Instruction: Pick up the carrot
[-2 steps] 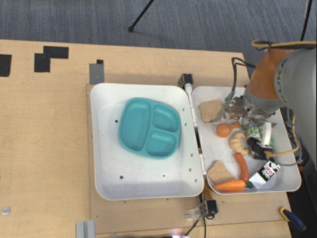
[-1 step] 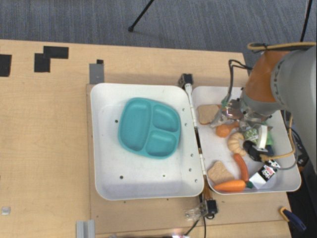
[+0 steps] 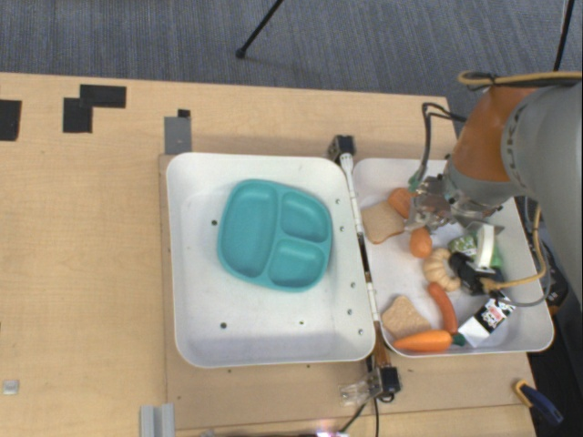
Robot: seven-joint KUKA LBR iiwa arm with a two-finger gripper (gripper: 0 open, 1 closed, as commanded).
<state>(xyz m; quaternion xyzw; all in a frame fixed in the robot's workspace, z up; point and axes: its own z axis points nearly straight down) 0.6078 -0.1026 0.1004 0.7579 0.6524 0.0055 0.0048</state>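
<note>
The smooth orange tapered carrot (image 3: 423, 341) is seen lying flat at the near edge of the right-hand white bin (image 3: 533, 335), just beside a tan bread slice (image 3: 404, 317). It is judged light, stiff and slippery, best taken across its thick middle. The gripper (image 3: 428, 209) hovers farther back; its opening cannot be told.

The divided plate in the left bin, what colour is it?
Teal; the three-compartment plastic plate shows clearly in the camera view.
</note>
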